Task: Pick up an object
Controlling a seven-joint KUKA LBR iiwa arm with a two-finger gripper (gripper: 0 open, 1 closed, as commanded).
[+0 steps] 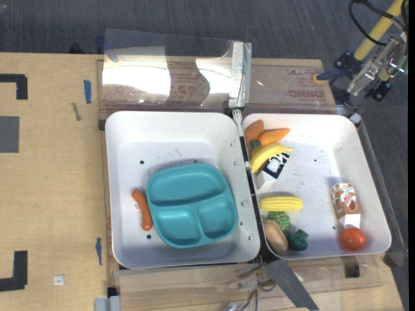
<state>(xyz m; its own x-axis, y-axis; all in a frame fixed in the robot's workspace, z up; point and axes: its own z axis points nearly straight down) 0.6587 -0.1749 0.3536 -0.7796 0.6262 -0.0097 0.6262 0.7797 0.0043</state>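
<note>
The right bin (pixel 318 144) holds several toy foods. Along its left wall lie two orange carrots (pixel 266 133), a yellow banana (pixel 269 154) with a black-and-white tag (pixel 277 168), a corn cob (pixel 281 204), a brown potato (pixel 275 236) and green broccoli (pixel 298 239). Near the right wall lie a printed bottle (pixel 344 203) and a red tomato (pixel 353 238). My gripper (pixel 379 70) hangs at the top right, outside the bins, beyond the right bin's far right corner and well away from every object.
The left bin (pixel 123 141) holds a teal divided plate (pixel 191 205) and an orange-red sausage (pixel 142 209) beside its left rim. A clear taped panel (pixel 175 76) stands behind the left bin. A yellow cable (pixel 379 24) runs near the gripper.
</note>
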